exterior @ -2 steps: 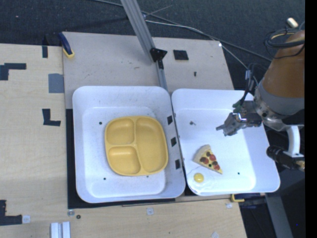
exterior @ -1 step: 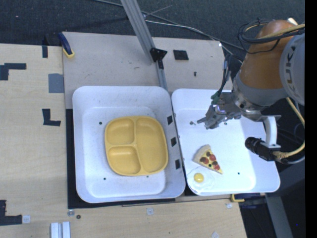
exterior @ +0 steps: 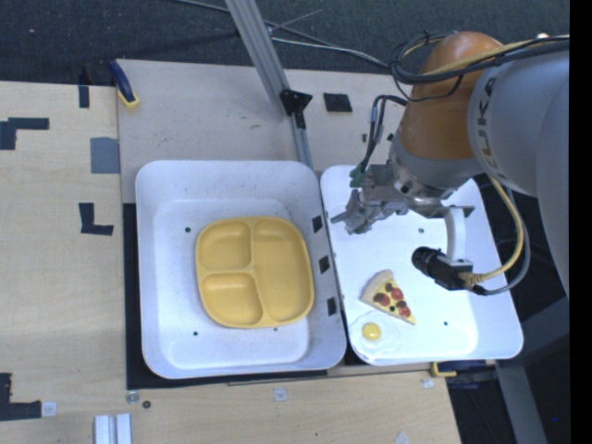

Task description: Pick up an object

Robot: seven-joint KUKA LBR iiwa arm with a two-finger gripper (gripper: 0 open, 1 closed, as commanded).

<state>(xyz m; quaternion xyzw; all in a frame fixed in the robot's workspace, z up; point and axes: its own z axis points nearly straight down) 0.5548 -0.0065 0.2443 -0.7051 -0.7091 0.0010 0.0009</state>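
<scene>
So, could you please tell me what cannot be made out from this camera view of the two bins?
- Gripper: its fingers are small and dark against the wrist hardware in the camera view, so their state is unclear.
- Right white bin: its far part is covered by the grey arm.
- Small round yellow object beside the toy pizza slice: too small to identify.
- Yellow divided plastic tray: fully visible.

Arm (exterior: 518,109) cut off at right edge and covers the back right part of the right bin (exterior: 462,340). Tool (exterior: 365,213) is seen from above and its finger tips blur into the bracket, so finger state unreadable. Tabletop (exterior: 55,276) runs out of frame left and bottom. Small yellow piece (exterior: 371,331) at the bin's front too small to identify.
</scene>
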